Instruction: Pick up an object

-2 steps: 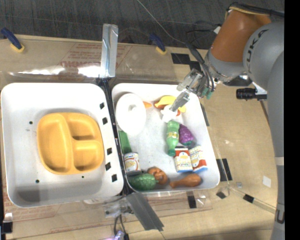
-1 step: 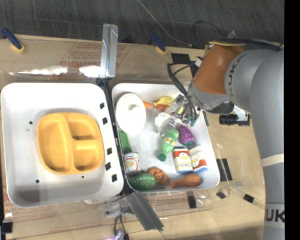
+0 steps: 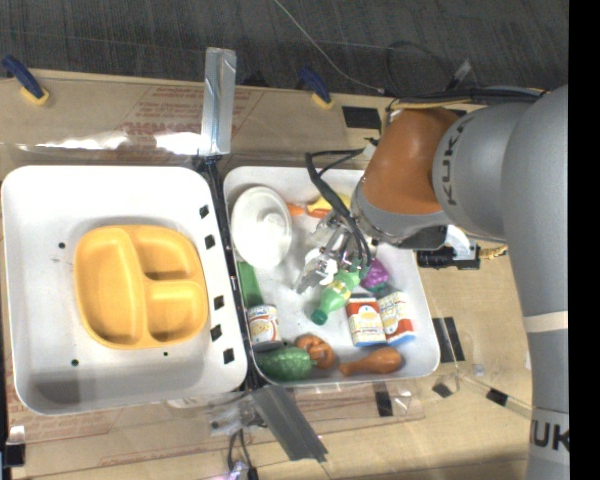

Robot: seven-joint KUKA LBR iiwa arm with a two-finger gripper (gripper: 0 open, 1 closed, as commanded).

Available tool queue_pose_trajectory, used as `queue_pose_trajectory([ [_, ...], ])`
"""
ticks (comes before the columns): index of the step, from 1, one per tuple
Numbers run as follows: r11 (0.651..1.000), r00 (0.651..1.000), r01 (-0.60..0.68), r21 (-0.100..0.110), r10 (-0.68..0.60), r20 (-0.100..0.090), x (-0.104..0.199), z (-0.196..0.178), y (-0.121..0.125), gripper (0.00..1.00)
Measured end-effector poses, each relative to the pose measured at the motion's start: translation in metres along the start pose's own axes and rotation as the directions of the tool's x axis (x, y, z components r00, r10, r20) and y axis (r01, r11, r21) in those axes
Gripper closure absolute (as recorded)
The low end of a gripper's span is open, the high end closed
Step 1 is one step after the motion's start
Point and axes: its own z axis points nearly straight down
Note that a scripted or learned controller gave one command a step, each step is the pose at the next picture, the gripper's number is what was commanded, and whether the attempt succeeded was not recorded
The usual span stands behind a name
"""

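The right bin (image 3: pixel 427 340) holds a jumble of small items. My gripper (image 3: pixel 322 262) hangs low over its middle, just right of a white bowl (image 3: pixel 260 225) and right above the cap end of a small green bottle (image 3: pixel 332 298). Purple grapes (image 3: pixel 377 274) lie beside the wrist. Two red-labelled cans (image 3: pixel 364 320) stand close to the bottle. The arm's orange band (image 3: pixel 405 168) covers the bin's far right corner. I see nothing held in the gripper.
The left bin (image 3: pixel 20 268) carries a yellow divided tray (image 3: pixel 140 283). Along the right bin's near edge lie a small can (image 3: pixel 263 324), a green vegetable (image 3: pixel 285 364), a brown pastry (image 3: pixel 315 348) and a drumstick (image 3: pixel 372 361). A green stick (image 3: pixel 248 283) leans by the divider.
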Motion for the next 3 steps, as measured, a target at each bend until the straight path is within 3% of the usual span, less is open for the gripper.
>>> queue_pose_trajectory([
  [1,0.991,0.991,-0.132,0.002,0.132,0.000,0.045,0.000,-0.032,0.00],
  [2,0.992,0.992,-0.125,0.000,0.125,0.002,0.044,-0.010,-0.030,1.00],
  [3,0.967,0.967,-0.255,-0.003,0.255,0.011,0.034,-0.164,-0.003,1.00],
])
